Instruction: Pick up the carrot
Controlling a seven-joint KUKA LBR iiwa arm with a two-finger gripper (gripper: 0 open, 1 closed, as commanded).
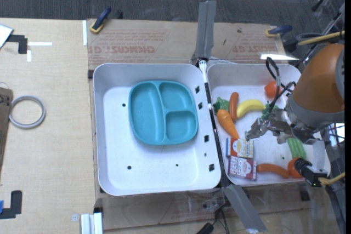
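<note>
Nearest the lens, at the bottom of the right bin (216,75), lies a small red-and-white carton (242,162), flat against the bin's front wall. All places below are given from that carton.

Just to its right along the front wall: an orange pepper-like piece (274,170), lying lengthwise. Further right, a green vegetable (296,147), partly under the arm.

Carrot (226,123): just behind the carton, slightly left, close to the wall shared with the left bin (107,134). Lies slanted, green top pointing away from the carton, tip toward it. Nothing grips it.

Behind the carrot, further from the carton: a red-orange sausage-shaped item (234,104), roughly upright in frame, and a banana (248,108) to its right. A red-orange round piece (271,89) sits well behind and right of the carton.

Gripper (255,131): just behind and right of the carton, over bare bin floor, beside the carrot but apart from it. Fingers look parted, nothing between them.

Well left of the carton, in the left bin: a teal divided plate (163,112). Far left on the bench: a tape roll (26,111).
</note>
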